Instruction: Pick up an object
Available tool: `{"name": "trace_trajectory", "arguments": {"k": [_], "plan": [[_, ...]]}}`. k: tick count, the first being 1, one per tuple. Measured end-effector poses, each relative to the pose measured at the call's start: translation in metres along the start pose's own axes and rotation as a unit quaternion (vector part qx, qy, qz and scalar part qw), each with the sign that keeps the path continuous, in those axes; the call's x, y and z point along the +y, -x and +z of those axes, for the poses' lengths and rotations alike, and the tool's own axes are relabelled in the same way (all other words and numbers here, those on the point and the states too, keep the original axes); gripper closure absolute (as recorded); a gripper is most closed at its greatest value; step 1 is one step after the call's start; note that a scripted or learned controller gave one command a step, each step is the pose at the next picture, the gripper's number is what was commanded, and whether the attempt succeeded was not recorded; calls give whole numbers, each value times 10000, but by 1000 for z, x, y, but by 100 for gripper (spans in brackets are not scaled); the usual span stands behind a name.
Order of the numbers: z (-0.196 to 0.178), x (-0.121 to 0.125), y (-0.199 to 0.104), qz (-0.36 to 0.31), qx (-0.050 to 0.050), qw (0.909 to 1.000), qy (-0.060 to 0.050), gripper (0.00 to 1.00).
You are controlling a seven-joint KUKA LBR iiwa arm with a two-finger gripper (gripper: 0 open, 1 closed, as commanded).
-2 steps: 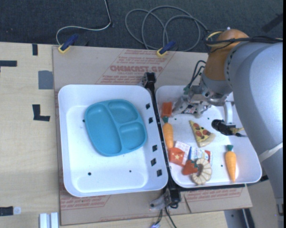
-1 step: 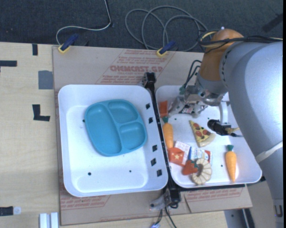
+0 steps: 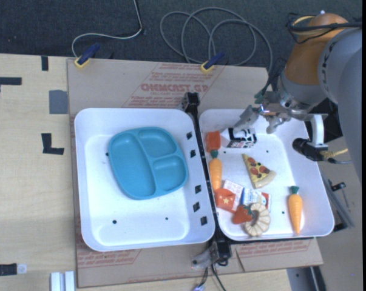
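Note:
My gripper (image 3: 259, 122) hangs over the back of the right bin (image 3: 321, 187) with its two fingers spread apart and nothing between them. Just below its left finger (image 3: 245, 117) lies a small black-and-white toy (image 3: 242, 138). Nearby in the same bin are a red block (image 3: 213, 140), an orange carrot (image 3: 215, 174), a pizza slice (image 3: 258, 171), a second carrot (image 3: 295, 208), red and white packets (image 3: 230, 196) and a round cookie-like piece (image 3: 257, 220).
The left bin (image 3: 94, 223) holds a blue divided plate (image 3: 149, 161). A black divider (image 3: 198, 156) runs between the bins. Cables (image 3: 207, 35) loop on the dark floor behind the bench. The arm's grey and orange body (image 3: 316, 53) stands at the right.

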State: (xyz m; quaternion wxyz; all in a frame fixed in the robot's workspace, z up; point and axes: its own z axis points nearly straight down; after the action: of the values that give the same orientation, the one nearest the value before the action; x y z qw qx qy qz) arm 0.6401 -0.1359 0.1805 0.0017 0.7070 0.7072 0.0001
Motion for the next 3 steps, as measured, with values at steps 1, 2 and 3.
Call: {"name": "trace_trajectory", "arguments": {"k": [1,2,3], "plan": [[92,-75,-3,-2,5,10000,10,0],[91,-6,-22,-2,-23,10000,36,0],[80,-5,-22,-6,-38,10000,49,100]]}}
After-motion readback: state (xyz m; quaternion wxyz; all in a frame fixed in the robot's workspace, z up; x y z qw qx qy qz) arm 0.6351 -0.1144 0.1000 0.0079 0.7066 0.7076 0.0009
